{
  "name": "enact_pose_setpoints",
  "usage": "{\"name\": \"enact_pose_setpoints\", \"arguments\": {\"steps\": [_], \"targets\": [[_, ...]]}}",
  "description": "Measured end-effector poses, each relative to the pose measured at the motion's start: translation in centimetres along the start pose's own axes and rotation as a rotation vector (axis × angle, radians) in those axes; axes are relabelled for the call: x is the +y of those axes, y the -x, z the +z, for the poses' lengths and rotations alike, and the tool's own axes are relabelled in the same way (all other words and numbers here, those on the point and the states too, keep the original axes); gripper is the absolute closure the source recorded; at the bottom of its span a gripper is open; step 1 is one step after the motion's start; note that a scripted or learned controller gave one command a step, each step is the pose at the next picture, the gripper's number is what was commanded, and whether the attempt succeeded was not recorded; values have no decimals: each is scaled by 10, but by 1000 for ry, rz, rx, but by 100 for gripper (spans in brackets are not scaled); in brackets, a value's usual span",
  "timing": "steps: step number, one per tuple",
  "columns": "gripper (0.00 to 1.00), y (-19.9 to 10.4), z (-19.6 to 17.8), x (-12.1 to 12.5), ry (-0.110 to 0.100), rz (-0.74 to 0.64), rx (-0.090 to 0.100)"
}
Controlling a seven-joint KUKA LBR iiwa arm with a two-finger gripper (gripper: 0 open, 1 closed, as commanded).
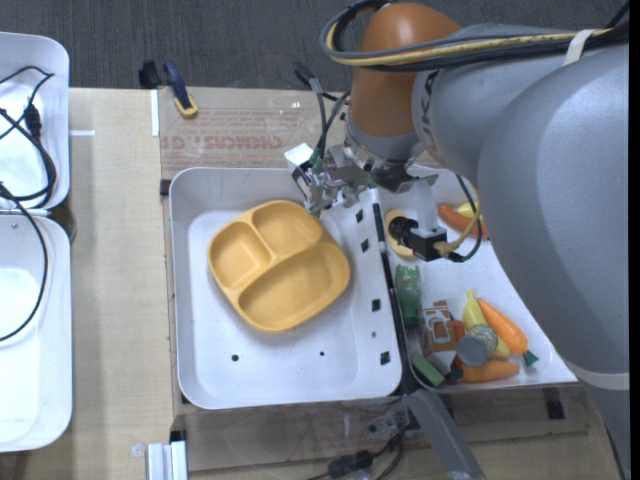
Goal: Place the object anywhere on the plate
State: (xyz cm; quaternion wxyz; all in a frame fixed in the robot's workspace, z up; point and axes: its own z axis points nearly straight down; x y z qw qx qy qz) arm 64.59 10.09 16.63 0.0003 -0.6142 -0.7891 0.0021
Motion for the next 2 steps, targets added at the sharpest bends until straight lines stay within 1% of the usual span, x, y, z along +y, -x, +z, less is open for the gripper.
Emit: {"name": "enact_pose_setpoints", "arguments": {"steps": [1, 2], "targets": [[100, -29, 23, -30, 1, -432, 2], [0, -29, 23, -30, 2, -432, 1]]}}
